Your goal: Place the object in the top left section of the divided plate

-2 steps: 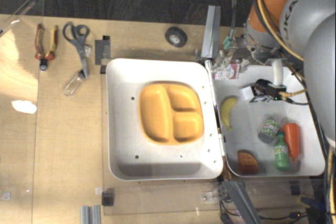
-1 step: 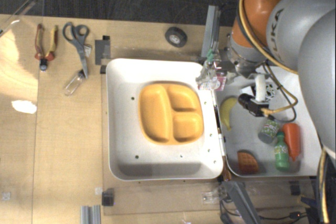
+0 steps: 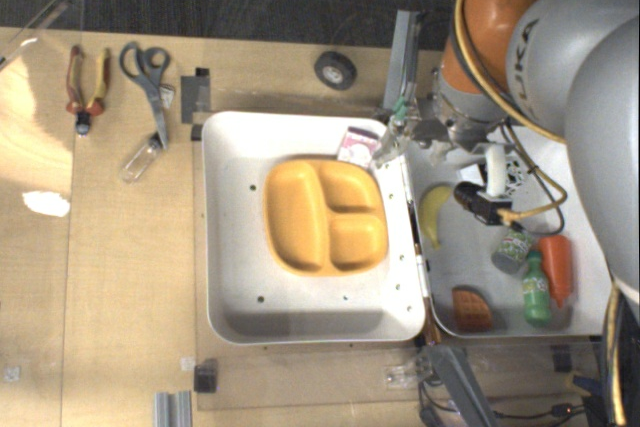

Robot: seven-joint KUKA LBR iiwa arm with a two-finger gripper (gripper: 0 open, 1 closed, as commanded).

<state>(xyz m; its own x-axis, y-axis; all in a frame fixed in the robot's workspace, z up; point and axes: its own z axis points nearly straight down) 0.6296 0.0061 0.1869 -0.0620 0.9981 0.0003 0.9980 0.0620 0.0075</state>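
Observation:
A yellow divided plate (image 3: 325,215) lies in the middle of the left white bin (image 3: 240,315). It has one long section on the left and two smaller ones on the right. A small pink and white packet (image 3: 352,145) sits just beyond the plate's top right corner, by the bin's far wall. My gripper (image 3: 388,143) hangs over the left bin's top right corner, its tip right beside the packet. The grey arm with its orange band (image 3: 495,5) covers the upper right of the view.
The right bin (image 3: 450,285) holds a banana (image 3: 433,213), a carrot (image 3: 556,265), a green bottle (image 3: 537,290), a brown block (image 3: 471,307) and a small can (image 3: 511,248). Scissors (image 3: 150,85), pliers (image 3: 85,85) and a tape roll (image 3: 335,69) lie on the bench.

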